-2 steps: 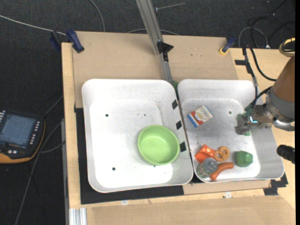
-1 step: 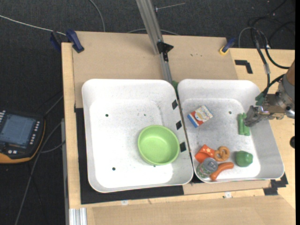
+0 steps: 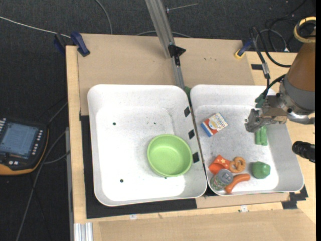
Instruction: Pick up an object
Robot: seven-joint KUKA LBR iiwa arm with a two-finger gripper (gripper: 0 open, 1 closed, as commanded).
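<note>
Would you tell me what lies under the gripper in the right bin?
A green stick-shaped object pokes out below the gripper, lying on the right bin floor. Its upper end is covered by the gripper, so contact cannot be judged.

The gripper (image 3: 255,123) hangs over the right bin (image 3: 281,185), near its right wall. Just below the jaws lies a stick (image 3: 261,135) — close to touching them, though contact cannot be told. Left of the jaws sits a small carton (image 3: 214,123). Further below the jaws, toward the bin's near edge, a ball (image 3: 261,169), a pretzel (image 3: 237,163), a sausage (image 3: 236,181) and a can (image 3: 222,177) cluster together (several overlapping). Well left of the jaws, in the left bin (image 3: 105,109), rests a bowl (image 3: 169,155).
</note>
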